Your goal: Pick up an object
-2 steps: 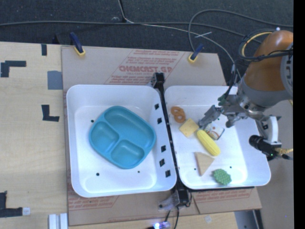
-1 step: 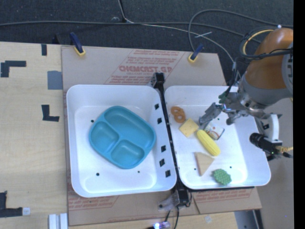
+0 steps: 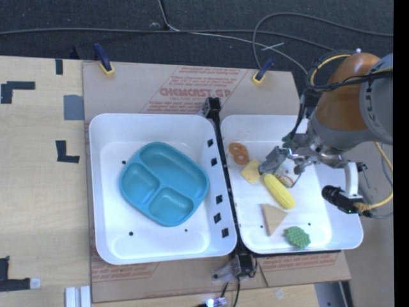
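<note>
The approach step is judged to be in hand: the claw (image 3: 276,165) is seen low over the right bin (image 3: 332,235), just beside the corn cob (image 3: 279,190) and the yellow block (image 3: 250,171), with nothing visible between its fingers, and how far it is spread cannot be told. A descent squarely over one piece and a closing on it would be called for next. The arm (image 3: 342,107) is reached in from the right, its wrist bent down over the bin.
</note>
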Controlling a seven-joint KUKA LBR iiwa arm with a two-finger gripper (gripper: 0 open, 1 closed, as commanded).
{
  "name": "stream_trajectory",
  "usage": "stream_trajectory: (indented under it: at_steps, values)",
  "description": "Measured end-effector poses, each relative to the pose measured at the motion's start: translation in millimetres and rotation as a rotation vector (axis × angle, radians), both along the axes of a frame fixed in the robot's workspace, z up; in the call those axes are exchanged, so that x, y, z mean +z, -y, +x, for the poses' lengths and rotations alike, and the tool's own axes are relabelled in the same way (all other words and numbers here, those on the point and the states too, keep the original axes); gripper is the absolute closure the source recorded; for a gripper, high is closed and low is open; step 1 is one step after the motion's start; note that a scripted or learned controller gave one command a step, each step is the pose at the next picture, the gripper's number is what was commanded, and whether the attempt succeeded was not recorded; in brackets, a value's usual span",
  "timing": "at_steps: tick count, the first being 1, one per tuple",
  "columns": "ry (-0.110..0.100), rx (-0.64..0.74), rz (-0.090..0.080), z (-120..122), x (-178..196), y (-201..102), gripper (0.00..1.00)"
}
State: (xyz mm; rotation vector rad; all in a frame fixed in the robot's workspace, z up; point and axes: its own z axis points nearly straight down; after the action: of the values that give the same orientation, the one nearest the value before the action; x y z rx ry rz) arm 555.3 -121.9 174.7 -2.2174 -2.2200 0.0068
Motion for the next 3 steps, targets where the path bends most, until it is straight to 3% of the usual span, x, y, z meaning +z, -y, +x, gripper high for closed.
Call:
stream_trajectory:
  at_steps: [1, 2, 3]
  values:
    - [-0.001, -0.001, 0.001, -1.4, -64.5, 2.2, 0.00]
    - [0.005, 0.000, -0.001, -1.3, -90.7, 1.9, 0.00]
    - [0.008, 0.001, -0.003, -0.6, -79.0, 2.2, 1.00]
